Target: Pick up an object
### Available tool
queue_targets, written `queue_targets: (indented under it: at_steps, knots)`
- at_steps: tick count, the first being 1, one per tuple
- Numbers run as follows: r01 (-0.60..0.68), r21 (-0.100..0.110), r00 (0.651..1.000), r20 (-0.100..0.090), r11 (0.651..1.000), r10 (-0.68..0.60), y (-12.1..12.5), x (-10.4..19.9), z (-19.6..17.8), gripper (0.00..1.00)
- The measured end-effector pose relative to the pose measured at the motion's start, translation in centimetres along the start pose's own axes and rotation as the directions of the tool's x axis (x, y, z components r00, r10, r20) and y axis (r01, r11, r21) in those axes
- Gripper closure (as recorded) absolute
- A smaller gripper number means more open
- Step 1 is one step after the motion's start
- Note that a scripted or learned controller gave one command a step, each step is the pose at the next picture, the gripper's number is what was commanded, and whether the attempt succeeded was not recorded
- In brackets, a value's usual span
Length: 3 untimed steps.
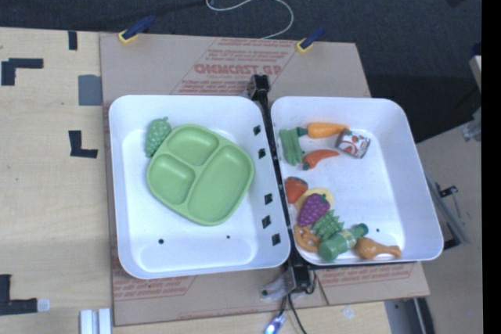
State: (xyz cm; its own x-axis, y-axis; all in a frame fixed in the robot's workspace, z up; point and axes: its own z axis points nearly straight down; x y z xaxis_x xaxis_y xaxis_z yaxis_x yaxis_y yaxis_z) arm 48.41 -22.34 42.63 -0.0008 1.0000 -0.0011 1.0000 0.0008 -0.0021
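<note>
Toys [325, 192]: glossy plastic food, lumpy, piled in right bin [391, 168]; smooth green three-section tray [200, 174] and knobbly grapes [157, 135] in left bin [133, 192]; jaw state couldn't tell

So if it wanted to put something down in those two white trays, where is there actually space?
Left bin: a bare strip along the near edge, below the green divided plate. Right bin: open floor on its right half, between the small can and the near-edge pile. Crowded: along the divider, around the carrots, purple grapes and green pieces.
</note>
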Motion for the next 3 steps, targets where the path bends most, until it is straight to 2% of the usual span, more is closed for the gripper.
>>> queue_targets:
  at_steps: [1,3]
  knots:
    - [0.014,-0.005,1.0,-0.003,1.0,-0.014,0.1,12.3,-2.9,1.0]
    - [-0.004,-0.002,1.0,0.001,1.0,0.004,-0.1,3.4,-2.9,1.0]
